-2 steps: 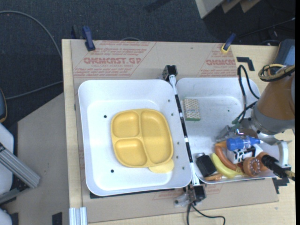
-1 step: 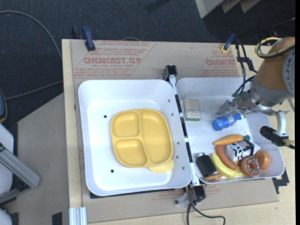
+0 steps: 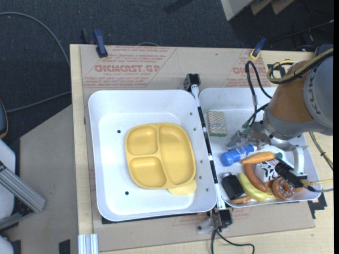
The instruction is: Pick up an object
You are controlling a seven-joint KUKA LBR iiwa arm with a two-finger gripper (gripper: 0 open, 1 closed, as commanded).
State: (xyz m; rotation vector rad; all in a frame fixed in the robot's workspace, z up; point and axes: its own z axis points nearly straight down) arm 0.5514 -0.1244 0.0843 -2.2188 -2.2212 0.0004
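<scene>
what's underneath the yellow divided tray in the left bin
A pale yellow flat piece pokes out from beneath the tray's near right corner. Its remainder is covered, and anything else beneath the tray can't be seen. Around it is bare bin floor.

My arm (image 3: 296, 97) is grey with an orange band. Both bins (image 3: 106, 142) are white; a yellow divided tray (image 3: 159, 155), a blue bottle (image 3: 235, 155), a yellow banana (image 3: 254, 190).

Bright, even overhead light, mild glare on the white bins (image 3: 106, 142), soft shadows, slightly grainy focus.
</scene>
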